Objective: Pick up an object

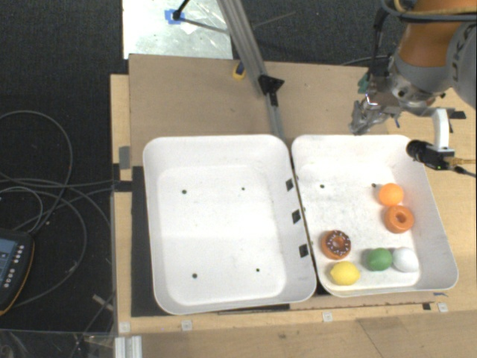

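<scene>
So gripper (364, 121) hovers over right bin's (350, 162) far rim, cant tell if open; orange ball (390, 194) sits well below-right, untouched

Smooth matt white plastic bins (223, 151) on a brown, board-like bench (186, 95)

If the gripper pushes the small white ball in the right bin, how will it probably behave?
The small white ball looks round and smooth, so it would probably roll. It lies close beside the green ball and near the right white bin's rim, so it likely stops soon. It might slip from closing fingers.
</scene>
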Motion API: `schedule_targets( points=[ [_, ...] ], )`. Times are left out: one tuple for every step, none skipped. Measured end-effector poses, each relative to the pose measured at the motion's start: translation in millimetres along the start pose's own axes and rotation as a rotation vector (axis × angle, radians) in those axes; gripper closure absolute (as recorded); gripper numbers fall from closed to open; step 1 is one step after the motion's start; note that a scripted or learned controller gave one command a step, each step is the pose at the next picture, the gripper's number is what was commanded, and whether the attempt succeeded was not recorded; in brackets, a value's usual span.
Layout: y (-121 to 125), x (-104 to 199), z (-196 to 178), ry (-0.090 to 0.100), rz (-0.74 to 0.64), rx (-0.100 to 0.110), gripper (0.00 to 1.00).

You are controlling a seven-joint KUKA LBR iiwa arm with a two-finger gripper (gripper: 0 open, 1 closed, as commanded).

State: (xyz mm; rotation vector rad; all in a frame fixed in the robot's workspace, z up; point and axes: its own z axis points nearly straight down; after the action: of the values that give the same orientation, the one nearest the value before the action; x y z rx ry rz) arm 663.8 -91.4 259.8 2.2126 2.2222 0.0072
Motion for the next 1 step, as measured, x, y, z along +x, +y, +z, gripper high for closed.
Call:
schedule_targets(
  points=[
    [-5.2, 54.4, 14.1, 0.003, -0.005, 0.007, 1.0]
  ],
)
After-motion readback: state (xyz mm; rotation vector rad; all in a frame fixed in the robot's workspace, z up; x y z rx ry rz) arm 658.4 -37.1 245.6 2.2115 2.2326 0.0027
